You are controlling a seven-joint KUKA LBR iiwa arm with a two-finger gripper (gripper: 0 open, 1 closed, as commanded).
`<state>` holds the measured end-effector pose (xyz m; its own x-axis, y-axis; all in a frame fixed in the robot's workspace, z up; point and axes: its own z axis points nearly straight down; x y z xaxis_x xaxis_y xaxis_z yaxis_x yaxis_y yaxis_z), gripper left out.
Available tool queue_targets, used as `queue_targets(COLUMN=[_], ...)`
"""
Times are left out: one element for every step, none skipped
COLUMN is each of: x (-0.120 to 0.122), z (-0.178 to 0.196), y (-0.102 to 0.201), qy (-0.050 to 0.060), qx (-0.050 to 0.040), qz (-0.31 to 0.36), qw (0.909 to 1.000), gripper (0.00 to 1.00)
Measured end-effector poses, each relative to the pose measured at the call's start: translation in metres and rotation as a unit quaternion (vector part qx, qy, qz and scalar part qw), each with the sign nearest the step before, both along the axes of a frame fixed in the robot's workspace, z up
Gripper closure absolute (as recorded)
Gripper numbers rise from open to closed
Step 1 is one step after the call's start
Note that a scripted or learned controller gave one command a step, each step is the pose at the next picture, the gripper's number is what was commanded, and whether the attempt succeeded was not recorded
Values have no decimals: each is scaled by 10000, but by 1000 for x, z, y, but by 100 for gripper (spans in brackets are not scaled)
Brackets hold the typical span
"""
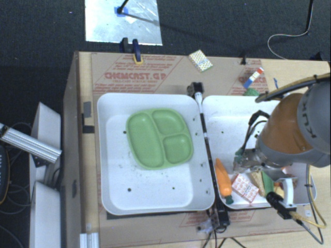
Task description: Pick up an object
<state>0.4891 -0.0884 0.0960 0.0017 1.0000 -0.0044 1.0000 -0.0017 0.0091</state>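
The end effector (247, 161) sits low in the right bin (227, 112), under the arm's grey wrist and orange band (287, 123), and from this slanted overhead angle I cannot tell whether it is released or clenched, since the wrist body hides most of it. It hangs over a cluster of small objects gathered along the near edge of that bin. Closest to the divider between the two bins lies an orange carrot-shaped object (223, 179), set lengthwise along the bin's left wall with a dark green tip toward the near corner. Just beside it, to its right, is a small flat packet with a red and white pattern (244, 188), and next to that are a pale beige piece (257, 178) and a green item (267, 182), partly covered by the arm. The rest of the right bin's floor shows plain white. In the left bin (111, 154) rests a light green divided plate (158, 138) with three compartments, lying slightly turned and well apart from the arm. Beyond the bins, on the cardboard-covered counter (134, 74), lie a small checkered block (200, 60) and a red, white and blue item (252, 78) near the far right, with a blue and yellow clamp (135, 49) at the far edge.
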Motion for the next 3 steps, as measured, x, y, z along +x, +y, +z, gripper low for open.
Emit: queue_targets(x=[0,58,129], z=[0,-11,-10], y=[-2,-1,2], qy=[-1,15,17], qx=[-15,-4,-10], qz=[-9,13,17], qw=[10000,10000,10000], gripper=[0,0,0])
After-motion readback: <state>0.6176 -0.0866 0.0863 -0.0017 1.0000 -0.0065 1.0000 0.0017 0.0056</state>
